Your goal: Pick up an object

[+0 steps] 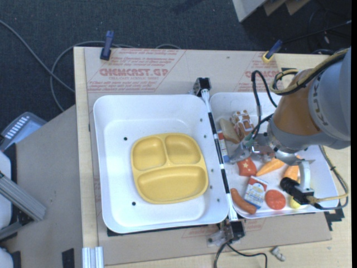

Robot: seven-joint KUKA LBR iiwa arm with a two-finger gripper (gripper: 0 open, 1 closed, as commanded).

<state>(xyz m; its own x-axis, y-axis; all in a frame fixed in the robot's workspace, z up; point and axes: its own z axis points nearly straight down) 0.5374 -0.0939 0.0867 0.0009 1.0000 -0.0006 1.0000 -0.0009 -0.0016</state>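
Arm (312, 108) reached in w/ gripper (257, 146) low over right bin (330, 177), amid toy food. Jaws' state: couldn't tell, hidden under wrist. Nearest pick looked like red piece (247, 166), just beside orange wedge (271, 166); small carton (255, 193), sausage (243, 201) & tomato (275, 199) nearer the front. Prob. light, stiff, smooth plastic, so apt to slip; grip across narrow sides. Left bin (111, 149) held yellow tray (169, 167).

Red print runs across the protective sheet (167, 66) covering the tabletop, behind the left bin. Its largest line reads "CHEMCAST GP"; the smaller lines above and below are too fine to read. More red print, cut off, shows behind the right bin.
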